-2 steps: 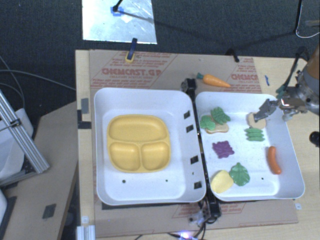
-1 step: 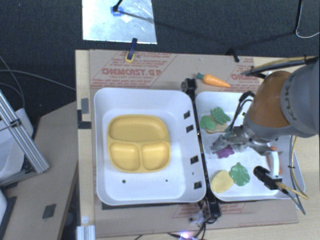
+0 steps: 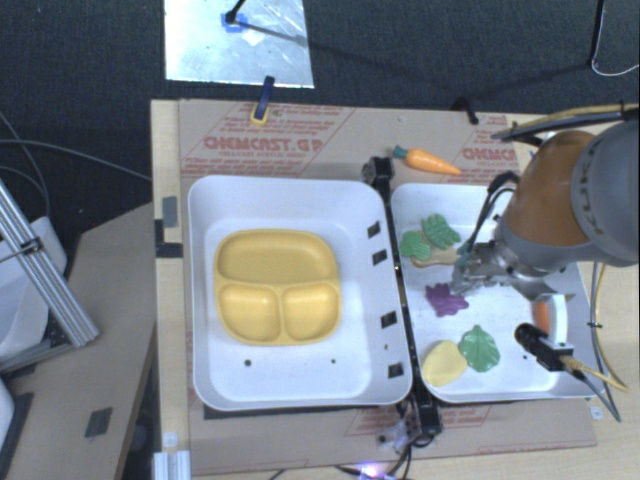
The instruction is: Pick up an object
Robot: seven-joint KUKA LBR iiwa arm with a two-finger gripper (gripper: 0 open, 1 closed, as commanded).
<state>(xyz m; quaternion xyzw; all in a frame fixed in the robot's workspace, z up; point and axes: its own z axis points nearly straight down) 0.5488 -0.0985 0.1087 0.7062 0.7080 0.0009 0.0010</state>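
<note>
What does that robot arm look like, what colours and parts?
The arm is a thick, rounded grey body with a broad orange band above the wrist. Below it sits a smaller grey metal gripper, and a thin dark cable loops down to it.

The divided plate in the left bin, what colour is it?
Yellow; the divided plate shows plainly in the camera view.

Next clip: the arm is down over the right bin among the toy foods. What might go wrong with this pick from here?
1. The claw sits between the purple grapes and the green broccoli piece, so it may catch two items or none.
2. It is close to the divider between bins, so an item could get pushed against that wall.
3. The carrot already lies outside the bins, out on the cardboard.
</note>
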